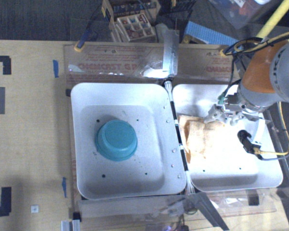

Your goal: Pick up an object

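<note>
The tan cloth [198,137] is lying crumpled against the left wall of the right bin [231,174], soft, wrinkled, irregular in outline. The gripper [221,114] is hovering just beside its upper right edge, nothing pinched. You can't tell how the jaws are standing. For a good grab, you're wanting it coming down on a raised fold near the cloth's middle, not the thin edge, and keeping off the bin wall. The teal bowl [116,139] is sitting upside down in the left bin [120,97], round, smooth, hard-looking plastic. Both bins are looking matte white.
</note>
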`<state>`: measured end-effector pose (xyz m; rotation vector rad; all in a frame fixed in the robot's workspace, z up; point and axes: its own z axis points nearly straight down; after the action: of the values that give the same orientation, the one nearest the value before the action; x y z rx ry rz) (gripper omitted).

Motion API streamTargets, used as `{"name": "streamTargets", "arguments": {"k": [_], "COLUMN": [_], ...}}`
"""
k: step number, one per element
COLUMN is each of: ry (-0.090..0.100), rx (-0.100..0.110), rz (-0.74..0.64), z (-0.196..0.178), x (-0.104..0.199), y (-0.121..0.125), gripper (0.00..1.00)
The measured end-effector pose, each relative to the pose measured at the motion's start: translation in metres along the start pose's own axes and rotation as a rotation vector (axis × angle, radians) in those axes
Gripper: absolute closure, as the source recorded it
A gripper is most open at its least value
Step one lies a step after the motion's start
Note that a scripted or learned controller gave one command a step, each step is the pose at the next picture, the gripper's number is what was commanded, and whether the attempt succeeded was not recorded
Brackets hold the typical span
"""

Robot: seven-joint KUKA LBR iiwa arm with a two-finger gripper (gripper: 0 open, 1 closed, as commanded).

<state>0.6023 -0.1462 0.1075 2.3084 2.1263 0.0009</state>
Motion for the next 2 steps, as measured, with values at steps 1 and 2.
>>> {"name": "streamTargets", "arguments": {"k": [1,2], "ry": [0.001,0.001], "rx": [-0.005,-0.010], "rz": [-0.161,-0.161], "z": [0.017,0.006], "x": [0.006,0.007], "y": [0.005,0.006], "gripper": [0.00,1.00]}}
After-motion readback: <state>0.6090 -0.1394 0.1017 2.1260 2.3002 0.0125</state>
